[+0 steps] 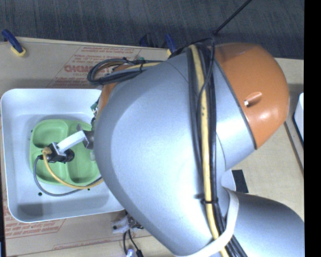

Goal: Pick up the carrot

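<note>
1. Arm: grey bulk, reaches in from the right and covers the middle and the right part of the scene. Band, orange, on its far-right side. Cables run along its top.
2. Bench: brown board with red print, visible along the far and left sides. Dark floor beyond it.
3. Left bin: white and shallow. Its left half is open to view; its right half lies under the arm.
4. Right bin: a white sliver of rim at the right edge, past the arm.
5. Tray: green with divided wells, lying flat in the left bin, centre-left. Its right side runs under the arm.
6. Gripper: down at the tray's right side, mostly hidden by the arm. Cannot tell whether it is wide, narrow or holding anything.
7. Clamp: blue, on the bench's far-left corner.
8. Carrot: cannot tell where it lies. A small orange-brown patch sits at the left bin's far rim, under the cables; too hidden to name.
</note>
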Motion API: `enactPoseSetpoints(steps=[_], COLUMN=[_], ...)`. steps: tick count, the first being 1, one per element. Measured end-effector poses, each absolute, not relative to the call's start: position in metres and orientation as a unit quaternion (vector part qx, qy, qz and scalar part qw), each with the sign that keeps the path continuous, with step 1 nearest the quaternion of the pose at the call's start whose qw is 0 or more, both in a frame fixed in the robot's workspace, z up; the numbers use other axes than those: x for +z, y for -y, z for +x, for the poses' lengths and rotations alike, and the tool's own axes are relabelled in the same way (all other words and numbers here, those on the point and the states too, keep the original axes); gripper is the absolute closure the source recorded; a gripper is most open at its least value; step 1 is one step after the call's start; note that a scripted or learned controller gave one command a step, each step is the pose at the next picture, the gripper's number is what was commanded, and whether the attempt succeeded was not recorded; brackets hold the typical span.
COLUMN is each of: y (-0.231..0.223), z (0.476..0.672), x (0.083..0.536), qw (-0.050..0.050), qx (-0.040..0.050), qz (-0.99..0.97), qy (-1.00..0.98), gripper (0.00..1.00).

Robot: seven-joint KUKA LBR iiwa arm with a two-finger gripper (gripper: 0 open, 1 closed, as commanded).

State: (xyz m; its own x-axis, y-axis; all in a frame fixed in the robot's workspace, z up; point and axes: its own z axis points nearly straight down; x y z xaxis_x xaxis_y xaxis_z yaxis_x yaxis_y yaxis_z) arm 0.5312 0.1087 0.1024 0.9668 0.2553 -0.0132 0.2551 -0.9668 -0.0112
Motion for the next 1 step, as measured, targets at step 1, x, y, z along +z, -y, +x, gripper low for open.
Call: enactPoseSetpoints(steps=[1], y=[-0.125], z=[0.4813], x=[0.1687], qw=[0.002], qx=[0.0036], qz=[-0.99], qy=[0.14], gripper=[1.0])
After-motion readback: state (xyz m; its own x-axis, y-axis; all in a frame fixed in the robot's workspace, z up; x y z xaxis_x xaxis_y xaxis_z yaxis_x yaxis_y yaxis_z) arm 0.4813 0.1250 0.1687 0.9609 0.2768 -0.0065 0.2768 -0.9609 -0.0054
